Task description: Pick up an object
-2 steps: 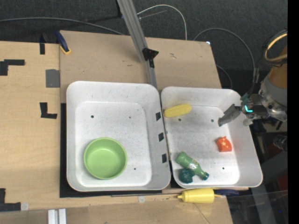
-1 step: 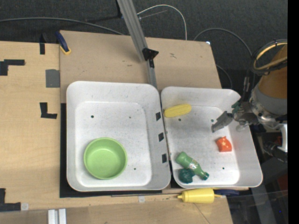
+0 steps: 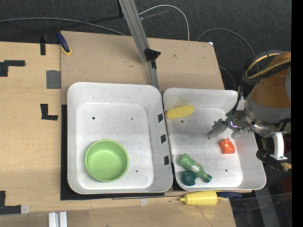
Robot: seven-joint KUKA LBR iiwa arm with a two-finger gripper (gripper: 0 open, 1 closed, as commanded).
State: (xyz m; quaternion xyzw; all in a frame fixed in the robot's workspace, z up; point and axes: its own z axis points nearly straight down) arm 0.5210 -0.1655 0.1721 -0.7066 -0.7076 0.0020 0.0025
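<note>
Right now the jaws [image 3: 218, 128] hang over the right bin [image 3: 203, 98]; the orange block [image 3: 227, 146] sits just below-right; their opening I cannot tell.

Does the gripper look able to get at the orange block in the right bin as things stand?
Probably yes. The gripper hangs in the right bin just beside the orange block, which lies alone on the bin floor, apart from the green bottle.
</note>
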